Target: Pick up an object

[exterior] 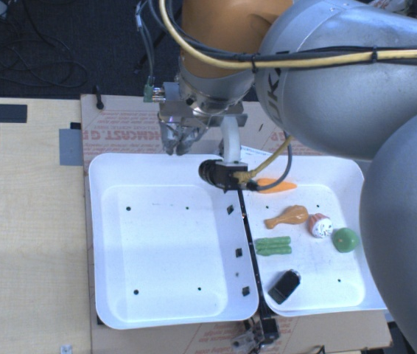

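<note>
2 white bins (113,175); in the right one an orange carrot (276,187), tan drumstick (287,216), green pods (272,246), green ball (345,240), black block (285,285), red-and-white ball (320,226).

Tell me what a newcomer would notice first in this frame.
The big grey arm with its orange band fills the upper right, and its gripper hangs over the far rim of the left bin. Next, the small items in the right bin: an orange carrot, a tan drumstick, a green ball, a green pod and a black block.
</note>
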{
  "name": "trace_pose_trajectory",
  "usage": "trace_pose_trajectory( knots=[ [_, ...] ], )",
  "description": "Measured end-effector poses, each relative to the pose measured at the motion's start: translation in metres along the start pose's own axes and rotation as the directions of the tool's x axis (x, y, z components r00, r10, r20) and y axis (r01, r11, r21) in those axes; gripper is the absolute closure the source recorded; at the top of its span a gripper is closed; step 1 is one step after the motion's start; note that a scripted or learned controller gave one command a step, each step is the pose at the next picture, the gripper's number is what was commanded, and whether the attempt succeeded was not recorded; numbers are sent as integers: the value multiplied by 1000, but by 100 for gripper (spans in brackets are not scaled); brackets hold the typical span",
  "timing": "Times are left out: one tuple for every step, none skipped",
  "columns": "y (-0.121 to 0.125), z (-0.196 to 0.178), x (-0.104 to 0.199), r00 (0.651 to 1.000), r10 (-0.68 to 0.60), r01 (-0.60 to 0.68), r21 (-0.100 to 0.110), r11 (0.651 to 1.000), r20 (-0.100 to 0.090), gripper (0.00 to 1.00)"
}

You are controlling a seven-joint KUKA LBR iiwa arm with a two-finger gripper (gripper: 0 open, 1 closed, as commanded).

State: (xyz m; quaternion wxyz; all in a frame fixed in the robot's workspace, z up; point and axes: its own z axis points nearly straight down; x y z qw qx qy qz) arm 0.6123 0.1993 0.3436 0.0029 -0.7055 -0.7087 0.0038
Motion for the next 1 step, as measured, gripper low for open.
trace_pose_trajectory(
  knots=[
    [30, -37, 46, 1000, 1, -1, -11, 1000, -3, 100]
  ],
)
